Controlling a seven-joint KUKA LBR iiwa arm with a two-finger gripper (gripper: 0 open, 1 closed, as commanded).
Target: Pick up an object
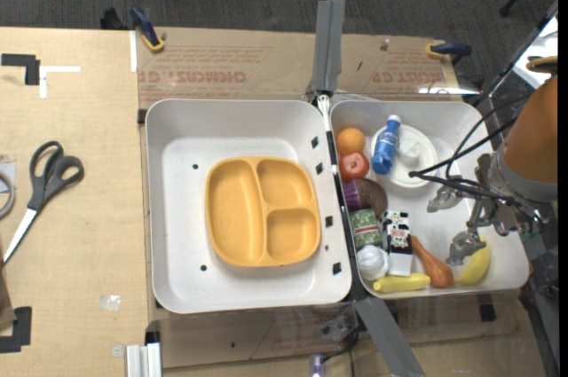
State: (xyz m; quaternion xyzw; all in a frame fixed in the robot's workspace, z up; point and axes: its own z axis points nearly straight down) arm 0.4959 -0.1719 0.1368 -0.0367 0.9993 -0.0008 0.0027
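From the overhead camera, the right bin (444, 107) serves as the landmark. The gripper (463, 229) hangs over that bin's right half, its two metal fingers (441, 200) spread apart with nothing between them — the jaws stand released. Just below the gripper, in the bin's lower right corner, lies a yellow banana (477, 266), and beside it to the left an orange carrot (431, 263). Along the bin's bottom edge rests a yellow block (401, 283), with a white ball (372, 261) at its left end. Up the bin's left side sit a green packet (365, 227), a small black-and-white carton (398, 232), a red apple (354, 164) and an orange (351, 140). A blue bottle (385, 146) lies on a white plate (417, 161) near the bin's top. Left of this bin, the other bin (169, 207) holds a yellow divided tray (264, 210).
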